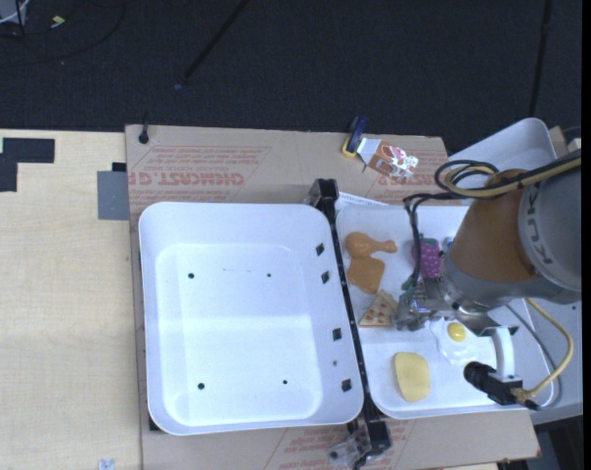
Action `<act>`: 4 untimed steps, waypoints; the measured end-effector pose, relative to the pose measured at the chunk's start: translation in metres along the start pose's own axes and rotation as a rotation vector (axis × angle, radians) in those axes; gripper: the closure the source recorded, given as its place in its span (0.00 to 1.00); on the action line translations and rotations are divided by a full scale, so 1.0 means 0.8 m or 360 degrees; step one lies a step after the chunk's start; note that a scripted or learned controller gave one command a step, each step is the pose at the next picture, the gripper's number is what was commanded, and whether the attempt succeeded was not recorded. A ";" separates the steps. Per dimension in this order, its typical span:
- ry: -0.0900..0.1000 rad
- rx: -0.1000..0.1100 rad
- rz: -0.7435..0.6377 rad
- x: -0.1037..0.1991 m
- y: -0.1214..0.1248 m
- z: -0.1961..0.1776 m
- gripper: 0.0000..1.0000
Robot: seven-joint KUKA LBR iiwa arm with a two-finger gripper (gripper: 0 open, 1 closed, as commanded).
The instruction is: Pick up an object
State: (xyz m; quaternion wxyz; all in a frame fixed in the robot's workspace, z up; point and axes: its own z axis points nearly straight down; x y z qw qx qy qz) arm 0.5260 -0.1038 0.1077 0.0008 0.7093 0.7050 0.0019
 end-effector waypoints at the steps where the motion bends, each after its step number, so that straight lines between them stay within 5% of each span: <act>1: 0.0000 0.0003 0.0002 0.000 -0.001 0.001 0.00; 2: -0.0001 0.0007 -0.0014 0.017 0.069 0.021 0.00; 3: 0.0000 0.0017 -0.0007 0.015 0.066 0.008 1.00; 4: 0.0003 -0.0005 -0.0025 0.126 0.093 -0.106 1.00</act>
